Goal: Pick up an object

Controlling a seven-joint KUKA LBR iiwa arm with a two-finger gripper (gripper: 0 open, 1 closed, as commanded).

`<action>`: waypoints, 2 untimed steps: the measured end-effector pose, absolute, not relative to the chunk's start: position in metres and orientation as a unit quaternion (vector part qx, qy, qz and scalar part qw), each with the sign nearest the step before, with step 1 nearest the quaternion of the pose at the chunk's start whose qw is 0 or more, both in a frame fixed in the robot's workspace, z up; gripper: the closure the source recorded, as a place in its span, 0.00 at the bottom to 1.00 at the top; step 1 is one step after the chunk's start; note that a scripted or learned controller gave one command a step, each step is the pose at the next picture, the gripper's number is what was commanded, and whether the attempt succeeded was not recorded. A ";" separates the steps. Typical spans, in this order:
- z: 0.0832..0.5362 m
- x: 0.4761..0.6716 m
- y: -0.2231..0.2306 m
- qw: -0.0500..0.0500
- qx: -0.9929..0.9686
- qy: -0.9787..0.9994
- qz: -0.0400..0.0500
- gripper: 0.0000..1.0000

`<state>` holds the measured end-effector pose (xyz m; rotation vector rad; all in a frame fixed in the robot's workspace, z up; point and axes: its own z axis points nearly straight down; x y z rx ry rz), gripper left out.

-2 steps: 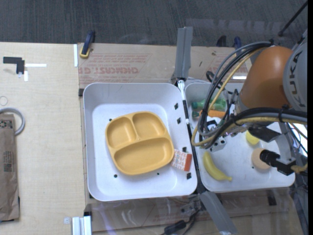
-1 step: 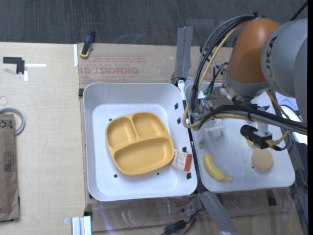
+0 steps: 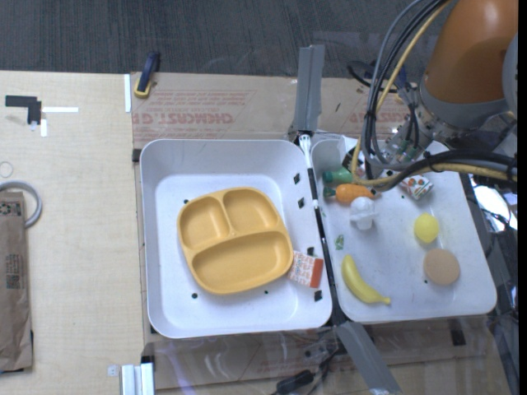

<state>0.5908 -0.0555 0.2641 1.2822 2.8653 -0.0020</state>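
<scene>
You have bright, even light from above, with only faint, soft shadows inside the bins (image 3: 152, 220). The arm (image 3: 473, 44) at upper right looks soft and slightly blurred, and small labels stay unreadable.

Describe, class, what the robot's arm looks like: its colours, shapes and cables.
The arm has a large rounded orange shell above grey metal parts. Black cables and one yellow cable loop from it in wide arcs towards the wrist.

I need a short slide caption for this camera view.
KUKA arm over right bin of toy food; yellow divided plate in left bin.
</scene>
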 end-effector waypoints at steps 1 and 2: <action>0.303 0.542 -0.064 0.000 0.556 0.831 -0.001 1.00; 0.191 0.542 -0.049 -0.001 0.444 0.896 -0.001 1.00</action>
